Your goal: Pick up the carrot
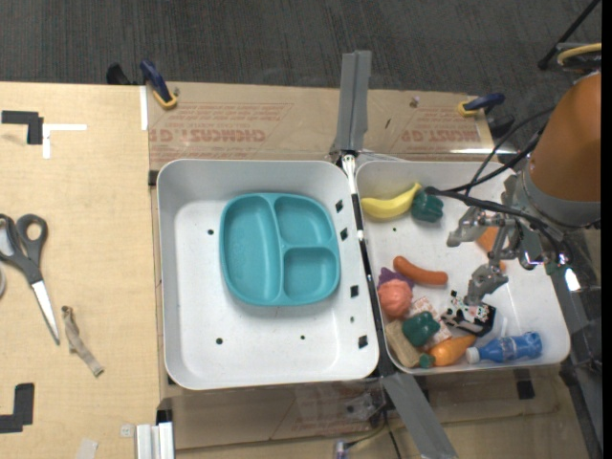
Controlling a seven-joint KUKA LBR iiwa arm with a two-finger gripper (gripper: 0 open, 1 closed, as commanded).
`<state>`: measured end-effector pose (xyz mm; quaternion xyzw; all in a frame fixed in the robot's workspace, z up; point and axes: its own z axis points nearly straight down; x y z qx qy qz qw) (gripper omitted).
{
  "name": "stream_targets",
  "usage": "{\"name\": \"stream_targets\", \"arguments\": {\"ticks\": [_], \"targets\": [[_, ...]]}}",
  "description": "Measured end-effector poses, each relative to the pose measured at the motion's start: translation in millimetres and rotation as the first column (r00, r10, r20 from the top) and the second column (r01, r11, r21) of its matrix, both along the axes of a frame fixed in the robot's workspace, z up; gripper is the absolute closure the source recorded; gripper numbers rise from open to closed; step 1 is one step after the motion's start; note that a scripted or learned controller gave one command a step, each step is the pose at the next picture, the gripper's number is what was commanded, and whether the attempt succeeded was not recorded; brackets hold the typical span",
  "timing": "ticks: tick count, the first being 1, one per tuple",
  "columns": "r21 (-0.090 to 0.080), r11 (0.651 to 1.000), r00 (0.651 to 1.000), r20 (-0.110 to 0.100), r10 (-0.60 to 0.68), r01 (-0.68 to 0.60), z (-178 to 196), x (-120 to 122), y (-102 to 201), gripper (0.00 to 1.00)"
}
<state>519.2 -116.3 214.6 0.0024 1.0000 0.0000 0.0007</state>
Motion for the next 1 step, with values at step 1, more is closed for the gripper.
{"name": "stream_targets", "arguments": {"ticks": [1], "targets": [[-0.001,0.989,0.989,0.002,-0.145,0.145,-3.9,11.7,-77.2,0.0]]}}
